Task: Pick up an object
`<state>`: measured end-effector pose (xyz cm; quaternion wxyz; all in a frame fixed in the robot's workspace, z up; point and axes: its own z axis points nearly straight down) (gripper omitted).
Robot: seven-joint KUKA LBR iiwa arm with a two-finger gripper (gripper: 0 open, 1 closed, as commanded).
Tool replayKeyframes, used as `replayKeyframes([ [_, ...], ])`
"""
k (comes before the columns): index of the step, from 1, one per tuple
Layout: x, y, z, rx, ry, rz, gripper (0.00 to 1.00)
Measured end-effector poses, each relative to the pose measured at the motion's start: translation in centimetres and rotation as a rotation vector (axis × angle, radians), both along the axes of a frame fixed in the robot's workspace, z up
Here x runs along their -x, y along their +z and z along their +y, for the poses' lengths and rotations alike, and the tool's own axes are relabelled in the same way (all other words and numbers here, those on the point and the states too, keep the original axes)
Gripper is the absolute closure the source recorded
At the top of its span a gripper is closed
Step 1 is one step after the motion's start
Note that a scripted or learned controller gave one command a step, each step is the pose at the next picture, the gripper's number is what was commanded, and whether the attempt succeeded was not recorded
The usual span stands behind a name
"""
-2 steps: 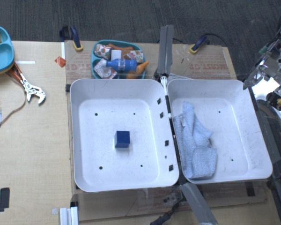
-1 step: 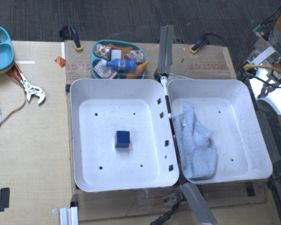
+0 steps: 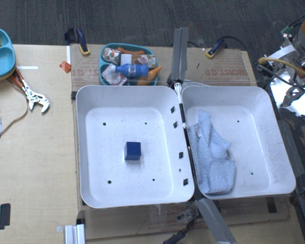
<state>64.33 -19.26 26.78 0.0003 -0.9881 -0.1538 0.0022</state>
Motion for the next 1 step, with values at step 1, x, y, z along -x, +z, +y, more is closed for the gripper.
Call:
replayKeyframes([
  [1, -0.36, 1.00, -2.57, 0.000, -0.103, -0.002, 0.00],
])
